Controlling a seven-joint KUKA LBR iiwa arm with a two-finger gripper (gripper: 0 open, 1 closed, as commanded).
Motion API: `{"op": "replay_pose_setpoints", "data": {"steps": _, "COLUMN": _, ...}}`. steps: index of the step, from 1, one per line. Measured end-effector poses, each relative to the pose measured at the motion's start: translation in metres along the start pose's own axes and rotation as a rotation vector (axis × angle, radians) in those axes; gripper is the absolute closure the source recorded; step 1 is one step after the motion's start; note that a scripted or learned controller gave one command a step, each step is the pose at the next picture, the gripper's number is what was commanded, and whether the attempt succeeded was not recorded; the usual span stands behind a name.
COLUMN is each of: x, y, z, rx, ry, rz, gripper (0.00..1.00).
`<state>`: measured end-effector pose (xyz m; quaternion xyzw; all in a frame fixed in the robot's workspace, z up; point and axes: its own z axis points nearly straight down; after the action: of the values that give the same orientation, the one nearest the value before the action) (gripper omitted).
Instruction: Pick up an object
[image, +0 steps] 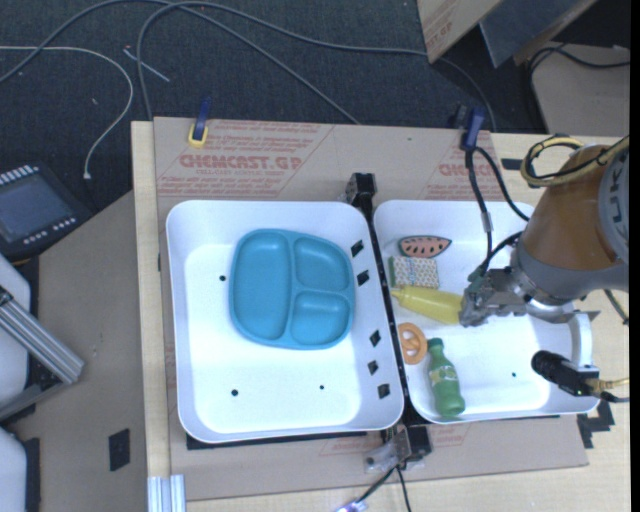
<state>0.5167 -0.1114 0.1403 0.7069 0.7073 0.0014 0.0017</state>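
Reaching in from the right of the frame, the grey arm with the orange band hangs low over the right-hand shallow white bin (500, 400), and its two-finger gripper (474, 300) sits at the right tip of the yellow plastic squeeze bottle (428, 303), which lies on its side at centre-right of the frame. Cannot tell whether the gripper is spread or closed, the wrist housing hides that end, so no claim that anything is held. Likeliest target is the yellow bottle, touching or just beside the gripper tip. Other candidates in the same bin: a watermelon-slice toy (424, 245) above it, a small speckled square pad (414, 271) between slice and bottle, a brown pretzel-shaped toy (411, 341) below, and a green bottle with a red cap (444, 378) at the lower part of the bin. The blue divided plastic plate (292, 287) lies in the left-hand white bin (200, 380), well apart and not in play. To do this step well, my read: centre the grasp on the bottle body rather than its tapered tip, close across the narrow axis, since a round, smooth bottle will likely squirt out of an end pinch. Keep clear of the pad just beside it. Lift straight up, then verify the bottle rises with the gripper.
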Motion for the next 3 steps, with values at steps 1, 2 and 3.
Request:
{"op": "replay_pose_setpoints", "data": {"steps": 1, "x": -0.003, "y": -0.006, "z": -0.06, "rx": -0.002, "ry": -0.001, "rz": 0.0, "gripper": 1.0}}
{"op": "replay_pose_setpoints", "data": {"steps": 2, "x": -0.003, "y": -0.005, "z": -0.066, "rx": 0.002, "ry": 0.001, "rz": 0.0, "gripper": 1.0}}
{"op": "replay_pose_setpoints", "data": {"steps": 3, "x": 0.041, "y": 0.001, "z": -0.074, "rx": 0.002, "ry": 0.002, "rz": -0.005, "gripper": 1.0}}
